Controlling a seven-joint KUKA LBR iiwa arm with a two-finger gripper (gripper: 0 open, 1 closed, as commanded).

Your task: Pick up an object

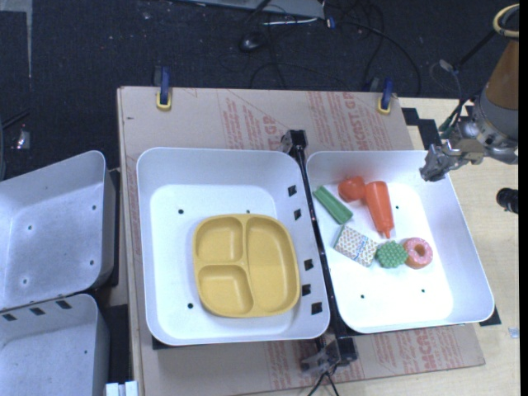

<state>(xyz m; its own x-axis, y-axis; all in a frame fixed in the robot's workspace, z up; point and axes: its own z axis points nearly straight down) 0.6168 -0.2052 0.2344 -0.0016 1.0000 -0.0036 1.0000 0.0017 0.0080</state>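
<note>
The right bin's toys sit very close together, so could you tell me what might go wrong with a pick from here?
1. The patterned block, green ball and pink ring touch, so a grasp could catch two or knock one aside.
2. The orange bottle lies flat and tapered; it might slip out.
3. The gripper hangs over the right bin's far rim and could clip it descending.
</note>
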